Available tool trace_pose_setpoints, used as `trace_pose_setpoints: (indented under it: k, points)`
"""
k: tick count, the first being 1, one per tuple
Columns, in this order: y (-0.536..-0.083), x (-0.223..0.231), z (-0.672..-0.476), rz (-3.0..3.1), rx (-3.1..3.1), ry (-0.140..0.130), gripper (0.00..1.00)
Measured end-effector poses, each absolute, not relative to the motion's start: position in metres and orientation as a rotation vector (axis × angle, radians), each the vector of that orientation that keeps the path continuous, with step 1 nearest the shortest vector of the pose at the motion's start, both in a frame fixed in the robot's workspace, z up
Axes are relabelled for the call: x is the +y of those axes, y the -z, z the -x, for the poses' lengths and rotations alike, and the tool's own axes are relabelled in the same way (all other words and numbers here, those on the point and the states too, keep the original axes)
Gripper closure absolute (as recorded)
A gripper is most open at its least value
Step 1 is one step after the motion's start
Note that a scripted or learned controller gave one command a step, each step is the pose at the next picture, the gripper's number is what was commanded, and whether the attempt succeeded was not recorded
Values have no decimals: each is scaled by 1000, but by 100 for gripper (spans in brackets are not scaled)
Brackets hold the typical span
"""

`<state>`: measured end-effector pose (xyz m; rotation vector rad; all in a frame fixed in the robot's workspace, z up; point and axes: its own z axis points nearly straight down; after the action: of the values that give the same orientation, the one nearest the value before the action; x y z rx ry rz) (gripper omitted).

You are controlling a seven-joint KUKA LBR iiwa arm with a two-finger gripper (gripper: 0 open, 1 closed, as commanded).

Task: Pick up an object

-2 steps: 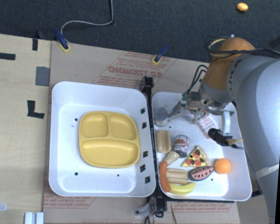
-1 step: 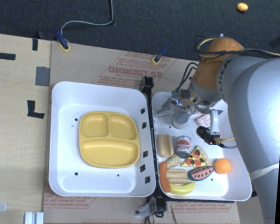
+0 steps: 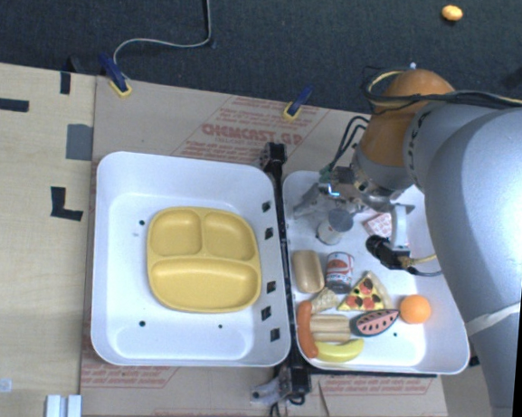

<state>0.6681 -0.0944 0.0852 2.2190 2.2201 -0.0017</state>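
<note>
The grey arm (image 3: pixel 479 204) is looming nearest the lens, filling the right side and reaching in over the right bin (image 3: pixel 438 359). Its gripper (image 3: pixel 336 219) is hanging over that bin's far left corner, above bare white floor. I cannot tell whether the claw is wide or narrow, and nothing is showing in it.

The things to pick are lying closer to the bin's near edge. A can (image 3: pixel 339 272) and a bread roll (image 3: pixel 307 271) are sitting just beside each other, nearest the gripper. Behind them a pizza slice (image 3: pixel 362 294), a watermelon slice (image 3: pixel 374 322), a hot dog (image 3: pixel 328 327) and a banana (image 3: pixel 339 350) are crowding together, touching. An orange (image 3: pixel 415 309) is resting a little apart by the right edge.

To do this step well, I judge the claw should be aiming for the can or the orange. Each is standing fairly free, whereas the packed pile is likely to be nudging neighbours aside.

The left bin (image 3: pixel 111 263) is carrying a yellow divided plate (image 3: pixel 205 259) at its middle. Both bins are sitting on a cardboard sheet (image 3: pixel 196 125) clamped at its far edge, with dark floor (image 3: pixel 259 21) lying beyond.
</note>
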Motion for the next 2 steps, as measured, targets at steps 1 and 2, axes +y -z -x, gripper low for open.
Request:
trace_pose_setpoints:
  k: [1,2]
  points:
    - [-85,-96,-669,-2218,2222,1,0]
    - [-85,-95,-669,-2218,2221,1,0]
